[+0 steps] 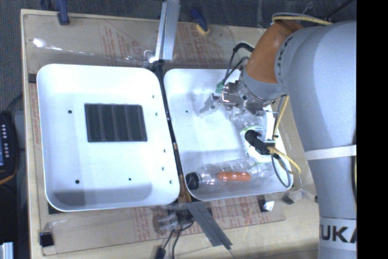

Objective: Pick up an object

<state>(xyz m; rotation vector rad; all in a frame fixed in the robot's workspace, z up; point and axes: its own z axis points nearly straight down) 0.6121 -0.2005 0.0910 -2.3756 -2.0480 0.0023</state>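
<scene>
Since the clear plastic bottle with a black cap and orange insert (225,177) lies on its side along the right white bin's (182,130) near wall, the pincer (212,101) hanging mid-bin looks off-target, can't tell its spread.

Clear plastic bottle (227,176); glossy white bins (97,191)
</scene>
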